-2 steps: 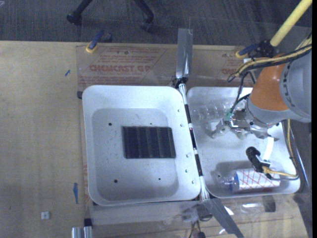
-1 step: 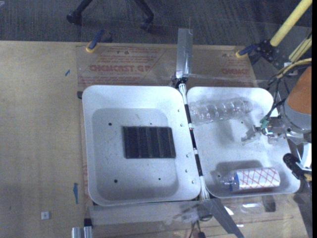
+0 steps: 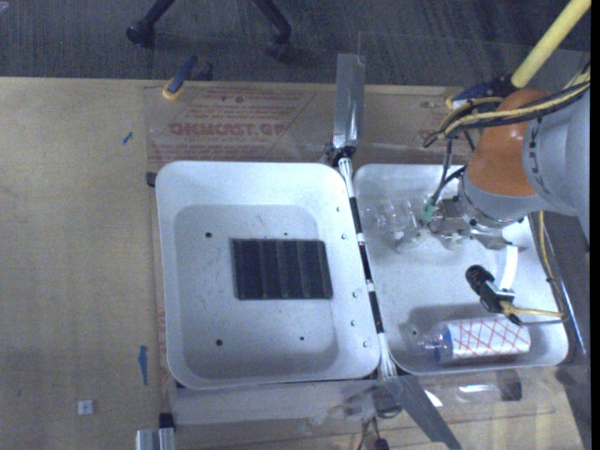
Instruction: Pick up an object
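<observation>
Wooden counter [image 3: 75,251] is carrying two white bins; the claw [image 3: 441,221] is reaching into the right bin [image 3: 553,345] over a clear crumpled wrapper [image 3: 389,221], grip impossible to tell, while a checked bottle [image 3: 478,339] is lying lower right.

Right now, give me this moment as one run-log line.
arm: over right bin | gripper: low by clear plastic item, grasp unconfirmed | patterned tube: lying at bin front | left bin: dark ridged block
</observation>
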`<state>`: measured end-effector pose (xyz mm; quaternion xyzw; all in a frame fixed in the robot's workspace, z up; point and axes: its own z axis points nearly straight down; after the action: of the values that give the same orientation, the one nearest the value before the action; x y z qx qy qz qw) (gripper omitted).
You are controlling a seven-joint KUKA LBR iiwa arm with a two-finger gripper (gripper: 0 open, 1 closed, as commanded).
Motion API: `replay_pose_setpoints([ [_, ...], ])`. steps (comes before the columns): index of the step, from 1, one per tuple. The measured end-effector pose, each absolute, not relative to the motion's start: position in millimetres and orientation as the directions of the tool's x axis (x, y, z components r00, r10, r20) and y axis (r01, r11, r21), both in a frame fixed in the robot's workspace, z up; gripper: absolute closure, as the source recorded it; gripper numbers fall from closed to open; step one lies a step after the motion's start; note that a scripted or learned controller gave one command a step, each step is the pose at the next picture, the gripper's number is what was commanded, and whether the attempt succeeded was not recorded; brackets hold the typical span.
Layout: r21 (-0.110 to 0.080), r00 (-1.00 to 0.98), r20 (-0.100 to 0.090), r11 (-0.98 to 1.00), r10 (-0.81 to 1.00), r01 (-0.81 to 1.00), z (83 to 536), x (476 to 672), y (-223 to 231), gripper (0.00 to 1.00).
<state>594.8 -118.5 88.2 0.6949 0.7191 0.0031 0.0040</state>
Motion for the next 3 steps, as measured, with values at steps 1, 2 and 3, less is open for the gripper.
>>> replay_pose_setpoints([
  [1, -0.044, -0.014, 0.008, 0.014, 1.000, 0.999, 85.3, 632.1, -126.6, 0.00],
  [2, -0.010, 0.117, 0.009, -0.117, 0.993, 0.993, 109.5, 640.9, -216.3, 0.00],
  [3, 0.000, 0.121, -0.001, -0.121, 0.993, 0.993, 154.8, 573.0, -201.3, 0.00],
])
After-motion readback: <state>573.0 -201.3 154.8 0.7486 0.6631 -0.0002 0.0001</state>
